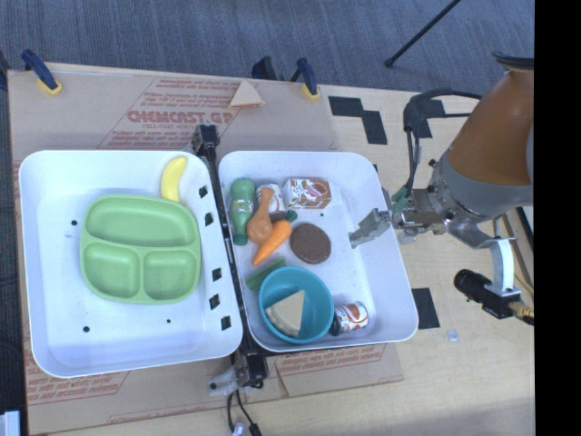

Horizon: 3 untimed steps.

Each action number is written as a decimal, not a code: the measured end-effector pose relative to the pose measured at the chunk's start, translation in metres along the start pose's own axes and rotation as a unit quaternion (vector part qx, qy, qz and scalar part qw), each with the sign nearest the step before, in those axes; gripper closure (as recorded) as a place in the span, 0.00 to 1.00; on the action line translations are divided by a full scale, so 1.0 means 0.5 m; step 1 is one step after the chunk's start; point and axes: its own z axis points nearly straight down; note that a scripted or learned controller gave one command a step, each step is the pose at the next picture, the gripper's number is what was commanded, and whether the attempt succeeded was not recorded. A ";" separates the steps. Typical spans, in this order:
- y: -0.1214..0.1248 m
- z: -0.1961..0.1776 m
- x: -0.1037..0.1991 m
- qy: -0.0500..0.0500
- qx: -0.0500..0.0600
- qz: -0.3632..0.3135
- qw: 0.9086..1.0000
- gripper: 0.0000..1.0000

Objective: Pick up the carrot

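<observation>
The small orange toy carrot with a green leafy end (272,241) lies in the right-hand shallow white bin (386,243), in its left half, tilted with its thick end up and to the right and its tip pointing down-left. It is crowded: a tan chicken-drumstick toy (260,214) touches it on the upper left, a green bottle-shaped toy (241,205) stands just beyond that, and a round brown cookie-like disc (310,242) sits just beside it on the right. A blue bowl holding a pale wedge (296,304) is just below its tip.

The carrot looks like moulded plastic, so probably light, stiff and rather smooth; it should not crush, but a tapered, slick body may squirt out of a pinch near the tip. The thick middle, gripped across its short width, looks the safest hold, approached from above so that the fingers slide between the drumstick and the disc.

The end effector (370,226) hangs over the right side of the same bin, near the rim, well apart from the carrot, with the disc between them. Whether it is released or clenched I cannot tell; nothing is visibly held in it.
</observation>
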 end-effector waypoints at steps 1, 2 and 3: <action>0.086 0.229 0.048 0.001 0.006 0.021 1.000 0.00; 0.274 0.369 0.138 -0.002 0.015 0.123 0.992 0.00; 0.274 0.352 0.141 -0.001 0.017 0.118 0.993 1.00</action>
